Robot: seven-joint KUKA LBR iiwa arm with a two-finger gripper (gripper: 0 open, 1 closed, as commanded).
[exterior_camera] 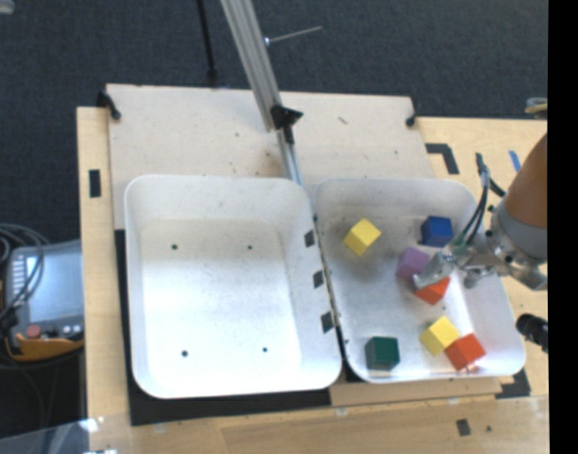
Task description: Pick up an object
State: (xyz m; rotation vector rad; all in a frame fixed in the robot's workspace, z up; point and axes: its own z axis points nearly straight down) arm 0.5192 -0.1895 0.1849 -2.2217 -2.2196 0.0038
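Observation:
The right bin (402,197) holds several small blocks. My gripper (438,274) reaches in from the right and hangs low over the bin's right-middle. An orange-red block (433,291) lies right at its tip, partly covered by it. A purple block (412,261) sits just to the left, touching or nearly touching the tip. A blue block (437,230) lies behind them and a yellow block (361,236) further left. Toward the front lie a second yellow block (441,333), a red block (465,351) and a green block (382,353).
The left bin (147,206) stands beside the right one, their walls meeting in the middle. A slanted metal pole (255,60) rises from the back of the bench. The arm's wrist and cables (516,225) hang over the right bin's right rim.

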